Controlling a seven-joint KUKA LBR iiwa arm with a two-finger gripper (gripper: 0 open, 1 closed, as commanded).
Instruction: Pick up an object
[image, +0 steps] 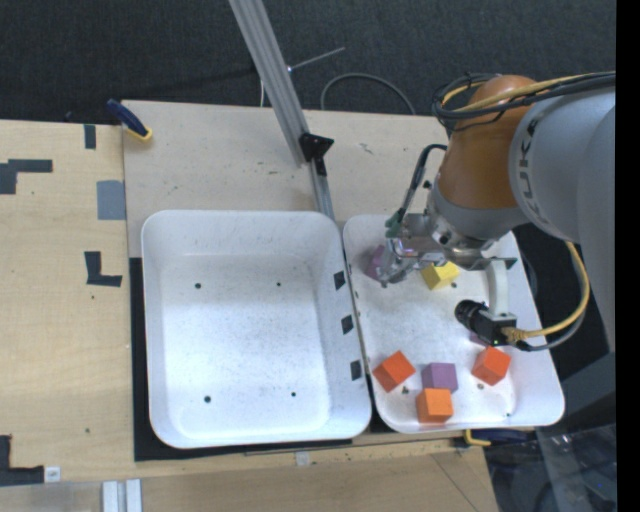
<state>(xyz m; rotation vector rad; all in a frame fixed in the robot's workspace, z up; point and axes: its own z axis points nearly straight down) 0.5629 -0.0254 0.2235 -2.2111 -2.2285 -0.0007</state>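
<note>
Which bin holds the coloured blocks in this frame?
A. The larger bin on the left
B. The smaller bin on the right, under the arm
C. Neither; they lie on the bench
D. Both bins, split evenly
B. The orange blocks, the purple block and the yellow block all lie in the right bin, beneath the gripper.

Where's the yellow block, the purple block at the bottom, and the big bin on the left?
yellow block (440, 274), camera view, its top face.
purple block (439, 376), camera view, its top face.
left bin (150, 232), camera view, its upper left rim.
</note>
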